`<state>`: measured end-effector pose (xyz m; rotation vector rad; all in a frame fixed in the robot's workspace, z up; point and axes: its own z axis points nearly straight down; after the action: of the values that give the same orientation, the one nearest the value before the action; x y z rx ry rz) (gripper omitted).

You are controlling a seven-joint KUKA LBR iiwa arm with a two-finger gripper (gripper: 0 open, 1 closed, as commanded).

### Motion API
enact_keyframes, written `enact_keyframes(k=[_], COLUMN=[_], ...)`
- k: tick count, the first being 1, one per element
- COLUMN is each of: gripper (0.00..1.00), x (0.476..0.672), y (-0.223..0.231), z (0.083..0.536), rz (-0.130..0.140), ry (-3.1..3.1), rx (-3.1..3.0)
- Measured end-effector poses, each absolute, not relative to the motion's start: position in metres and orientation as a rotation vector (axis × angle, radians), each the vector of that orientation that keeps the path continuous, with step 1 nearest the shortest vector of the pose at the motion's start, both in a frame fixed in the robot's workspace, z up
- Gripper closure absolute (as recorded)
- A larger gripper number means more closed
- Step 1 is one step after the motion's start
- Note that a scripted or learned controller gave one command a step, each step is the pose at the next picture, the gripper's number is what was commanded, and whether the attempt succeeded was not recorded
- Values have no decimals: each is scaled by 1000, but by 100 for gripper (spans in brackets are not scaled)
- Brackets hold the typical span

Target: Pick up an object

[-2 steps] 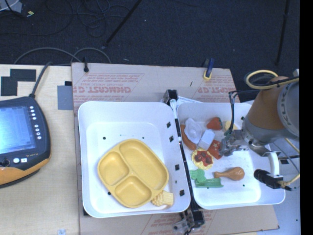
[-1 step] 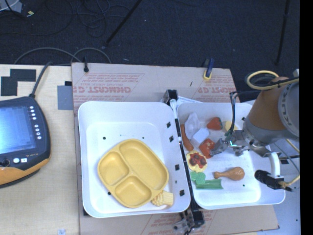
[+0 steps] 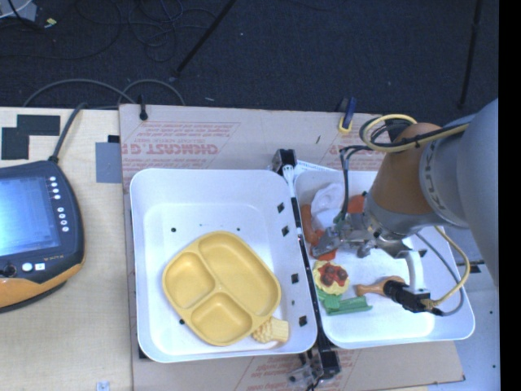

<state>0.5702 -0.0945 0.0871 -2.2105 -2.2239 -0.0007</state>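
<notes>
A light wooden bench [image 3: 49, 332] carries a sheet of brown cardboard [image 3: 203, 137] printed with red lettering, and on that sheet two shallow white bins sit side by side, touching along a black clipped seam; beyond the bench the floor is dark carpet strewn with black cables [image 3: 122, 23]. On the bench at the far left lies a grey and orange control pendant [image 3: 32, 226] with a lit screen. The left bin [image 3: 155, 194] holds a yellow divided plate [image 3: 220, 287] of three compartments, lying flat toward the near side, and a small yellow corn-like toy [image 3: 271, 330] touches its near right edge. The right bin [image 3: 456, 320] is more crowded: a crumpled white object [image 3: 328, 198] at its far left, a red-orange piece [image 3: 308, 222] just beside the seam, a round yellow toy with red topping [image 3: 331, 276], a green piece [image 3: 346, 305] just below it, and a brown-handled thing [image 3: 381, 286] to the right. The grey arm [image 3: 456, 169] with its orange band comes in from the right and covers much of that bin's far half, yellow and black cabling looping over it. The gripper [image 3: 346, 239] hangs low over the left part of the right bin, just above the round yellow toy; whether its jaws are released or clenched cannot be told, and nothing can be seen held in them.
</notes>
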Motion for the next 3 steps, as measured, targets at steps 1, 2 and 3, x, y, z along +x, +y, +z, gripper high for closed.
enact_keyframes(k=[1, 2, 3], gripper=[0, 0, 100], x=[564, 598, 595], y=[-177, -81, -87], z=[88, 132, 139], rz=[6, -8, 5], ry=[-2217, -2231, -2220], rx=[-2228, -2211, -2215])
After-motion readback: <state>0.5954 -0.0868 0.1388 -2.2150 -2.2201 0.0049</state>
